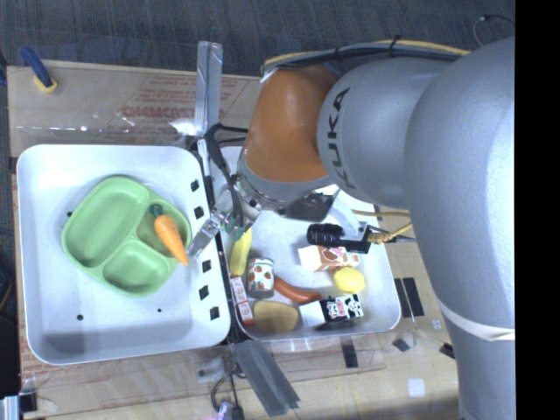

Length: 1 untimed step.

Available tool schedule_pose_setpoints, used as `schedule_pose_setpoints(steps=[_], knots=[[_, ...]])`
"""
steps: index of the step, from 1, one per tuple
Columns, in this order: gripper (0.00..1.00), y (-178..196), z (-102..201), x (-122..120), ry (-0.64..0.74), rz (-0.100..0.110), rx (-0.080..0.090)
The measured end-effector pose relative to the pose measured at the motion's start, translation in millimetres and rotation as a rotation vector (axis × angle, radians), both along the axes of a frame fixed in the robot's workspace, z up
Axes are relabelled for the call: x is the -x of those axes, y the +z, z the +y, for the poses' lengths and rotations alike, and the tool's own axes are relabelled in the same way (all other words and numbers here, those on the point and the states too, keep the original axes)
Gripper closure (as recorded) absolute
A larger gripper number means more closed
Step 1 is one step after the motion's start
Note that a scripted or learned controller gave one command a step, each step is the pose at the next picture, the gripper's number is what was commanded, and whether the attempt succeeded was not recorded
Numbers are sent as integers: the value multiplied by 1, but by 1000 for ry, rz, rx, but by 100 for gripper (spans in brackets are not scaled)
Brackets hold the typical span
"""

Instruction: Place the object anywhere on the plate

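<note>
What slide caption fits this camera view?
Carrot lies on the green plate in the left bin; hand above the divider.

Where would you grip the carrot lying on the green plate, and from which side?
Grip the carrot across its thick orange middle, just below the green top, coming straight down from above. It lies flat on the green plate's right rim, tapering toward the lower right, so fingers should close across its narrow width, not along its length.

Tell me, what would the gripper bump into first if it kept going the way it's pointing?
Probably the carrot on the green plate; the gripper points left toward it, though depth is unclear.
</note>
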State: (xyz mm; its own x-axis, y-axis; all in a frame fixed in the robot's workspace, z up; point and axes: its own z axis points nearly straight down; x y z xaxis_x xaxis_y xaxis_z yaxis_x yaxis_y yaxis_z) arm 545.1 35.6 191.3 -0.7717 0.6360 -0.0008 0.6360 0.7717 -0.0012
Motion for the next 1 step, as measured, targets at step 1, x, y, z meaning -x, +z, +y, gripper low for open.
schedule_pose_setpoints(steps=[1], knots=[[0,33,-9,28,415,-1,-1]])
